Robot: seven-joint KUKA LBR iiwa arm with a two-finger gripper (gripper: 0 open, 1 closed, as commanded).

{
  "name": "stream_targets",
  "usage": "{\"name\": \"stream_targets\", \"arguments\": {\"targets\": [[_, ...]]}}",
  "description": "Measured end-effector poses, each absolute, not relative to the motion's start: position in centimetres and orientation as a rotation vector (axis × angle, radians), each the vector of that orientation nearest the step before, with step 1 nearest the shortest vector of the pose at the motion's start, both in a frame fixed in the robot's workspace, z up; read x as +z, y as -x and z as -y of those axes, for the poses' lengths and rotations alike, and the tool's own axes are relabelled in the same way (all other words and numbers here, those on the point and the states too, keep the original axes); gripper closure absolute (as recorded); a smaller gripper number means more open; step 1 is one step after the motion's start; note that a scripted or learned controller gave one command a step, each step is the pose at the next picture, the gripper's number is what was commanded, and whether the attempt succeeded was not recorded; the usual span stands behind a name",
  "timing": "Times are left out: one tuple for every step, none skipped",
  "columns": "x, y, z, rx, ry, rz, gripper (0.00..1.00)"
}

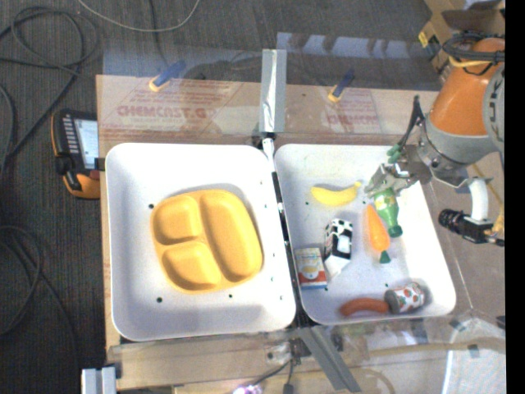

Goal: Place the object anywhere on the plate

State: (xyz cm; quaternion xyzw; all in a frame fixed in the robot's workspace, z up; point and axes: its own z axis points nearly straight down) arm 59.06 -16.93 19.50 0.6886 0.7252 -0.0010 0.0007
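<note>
1. The plate point(207, 239) is smooth yellow plastic, rounded-rectangular with three moulded compartments; it lies in the left bin point(131, 302), well to the left of the tool point(387, 179).
2. A green bottle point(388, 210) lies tilted just below the tool tip, touching a glossy orange carrot point(376, 230) beside it.
3. Whether the tool grips the bottle, or how wide it is parted, cannot be told.
4. Left of the tool lies a curved yellow banana point(335, 194).
5. Lower left of it are a black-and-white cow figure point(339, 240) and a small printed carton point(310, 267).
6. Below, near the right bin point(439, 257) front wall, lie a red sausage point(363, 306) and a cylindrical can point(408, 297).
</note>
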Motion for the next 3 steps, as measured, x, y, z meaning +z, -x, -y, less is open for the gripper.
{"name": "stream_targets", "arguments": {"targets": [[20.6,-56.3,11.3,0.0,-1.896,-2.505,1.0],[18.3,-56.4,1.2,-0.001,-1.853,-2.539,1.0],[18.6,-55.9,-6.9,-0.002,-1.859,-2.535,1.0]]}}
